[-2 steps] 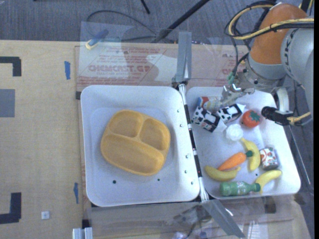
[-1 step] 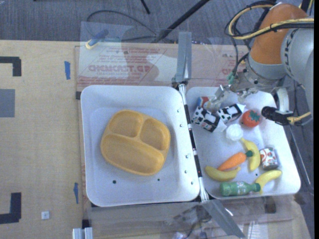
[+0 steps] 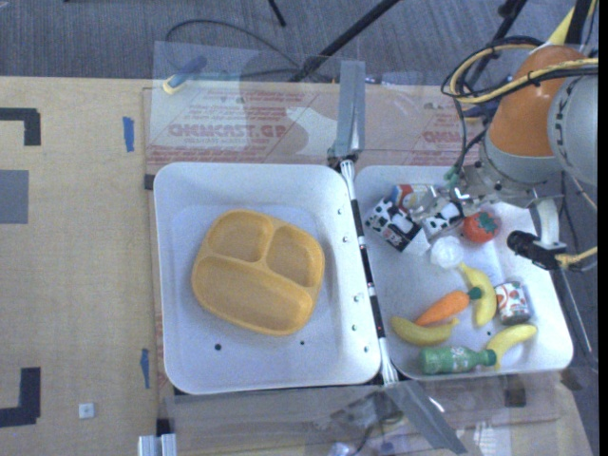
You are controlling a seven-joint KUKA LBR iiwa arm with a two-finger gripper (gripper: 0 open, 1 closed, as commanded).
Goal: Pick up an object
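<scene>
Hovering at the right bin's far end, the gripper sat low among a cow-patterned carton and a tomato; whether it was open could not be told. Bananas, a carrot and a green bottle lay nearer. The left bin held a yellow tray.

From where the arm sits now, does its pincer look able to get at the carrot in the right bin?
Probably yes. The carrot lies uncovered in the right bin, with a banana close beside it. The pincer sits over the same bin's far end, with nothing standing between them.
</scene>
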